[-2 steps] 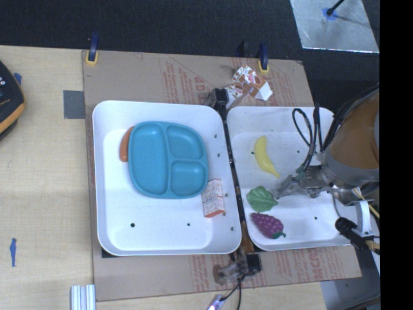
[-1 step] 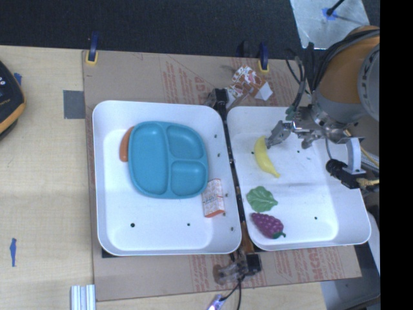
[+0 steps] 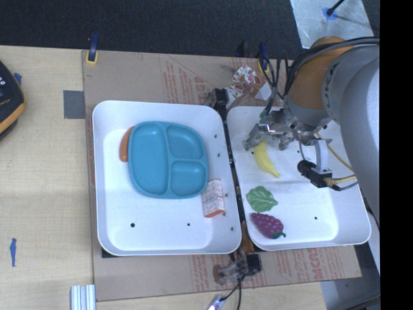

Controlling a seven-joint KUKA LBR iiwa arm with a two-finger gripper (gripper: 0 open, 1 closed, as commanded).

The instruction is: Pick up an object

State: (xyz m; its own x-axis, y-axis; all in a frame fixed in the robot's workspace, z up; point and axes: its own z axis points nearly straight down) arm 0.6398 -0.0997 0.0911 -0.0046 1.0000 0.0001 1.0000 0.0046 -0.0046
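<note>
- Grey arm with orange band reaches in from right, over far part of right bin.
- Gripper low in right bin, at its far-left area, directly over the top end of the yellow banana.
- Jaws look spread, one metal finger to each side of the banana's upper end; can't tell if they touch it. Banana lies on the bin floor, tilted, not lifted.
- Green leaf piece nearer the camera than the banana, apart from it.
- Purple grapes just beside the leaf, near the front-left corner of right bin.
- Left bin: blue divided plate in the middle, orange item poking out from under its left edge.
- Small printed carton touching the plate's right front corner, near the left bin's right wall.
- Both bins sit on brown cardboard on the wooden surface.
</note>
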